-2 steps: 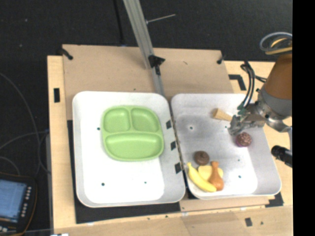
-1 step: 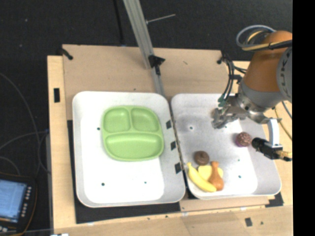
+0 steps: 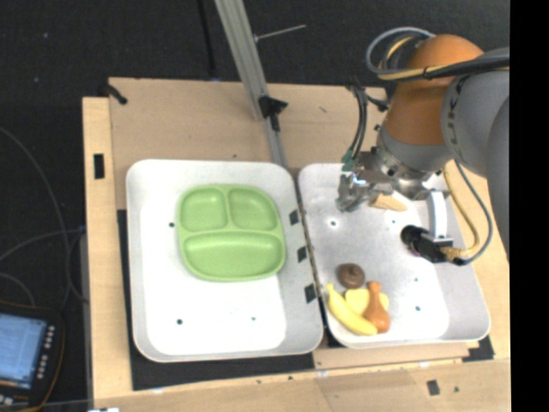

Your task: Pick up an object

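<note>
Dark carpet surrounds a light wooden bench (image 3: 197, 123) that carries two shallow white bins side by side. A slanted metal pole (image 3: 249, 63) crosses the upper part of the view and ends near the seam between the bins.

Left bin (image 3: 154, 316): holds one green divided plate (image 3: 231, 233) with three compartments, lying flat in the upper middle of the bin.

Right bin (image 3: 446, 307): holds the loose objects.
- A brown round object (image 3: 349, 275) lies near the lower middle of the bin.
- A yellow banana-shaped item (image 3: 346, 313) lies just below it, along the lower rim.
- An orange drumstick-shaped item (image 3: 376, 306) lies beside the banana-shaped item, touching or nearly touching it.
- A small tan piece (image 3: 392, 202) lies in the upper part of the bin, just beside the gripper on its right.

Arm: the grey arm with the orange band (image 3: 425, 93) reaches in from the right and stands over the upper part of the right bin. The gripper (image 3: 353, 194) is low over the bin's upper left area, near the divider. Whether it is apart or together cannot be told from this angle, and nothing is visibly held.

Relation to the gripper: the tan piece is the closest object. The brown round object, banana-shaped item and drumstick-shaped item form a cluster well apart from the gripper, toward the bin's lower edge.

A small screen (image 3: 24, 350) sits at the lower left corner of the view, off the bench.
</note>
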`<state>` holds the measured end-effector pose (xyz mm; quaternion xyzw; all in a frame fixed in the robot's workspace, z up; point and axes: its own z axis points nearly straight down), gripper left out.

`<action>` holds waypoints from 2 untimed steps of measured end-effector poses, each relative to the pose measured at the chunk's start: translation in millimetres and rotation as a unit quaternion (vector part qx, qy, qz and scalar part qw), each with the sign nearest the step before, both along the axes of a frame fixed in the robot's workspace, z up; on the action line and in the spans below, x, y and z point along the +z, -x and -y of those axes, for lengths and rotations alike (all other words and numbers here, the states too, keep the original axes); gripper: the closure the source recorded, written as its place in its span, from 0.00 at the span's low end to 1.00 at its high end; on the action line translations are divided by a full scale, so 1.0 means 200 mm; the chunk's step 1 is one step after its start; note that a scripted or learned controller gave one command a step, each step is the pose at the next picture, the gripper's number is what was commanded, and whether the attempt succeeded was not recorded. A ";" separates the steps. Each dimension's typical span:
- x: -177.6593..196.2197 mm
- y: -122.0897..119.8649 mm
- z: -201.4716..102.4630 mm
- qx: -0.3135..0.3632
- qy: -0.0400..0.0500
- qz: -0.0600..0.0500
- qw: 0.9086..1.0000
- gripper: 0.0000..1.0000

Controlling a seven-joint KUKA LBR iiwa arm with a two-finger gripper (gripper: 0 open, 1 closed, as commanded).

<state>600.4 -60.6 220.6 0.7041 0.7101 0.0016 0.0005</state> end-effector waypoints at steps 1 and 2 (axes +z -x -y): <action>0.07 -0.09 -0.23 -0.001 0.000 0.000 1.000 1.00; 0.05 -0.15 -0.45 -0.001 0.001 -0.001 1.000 1.00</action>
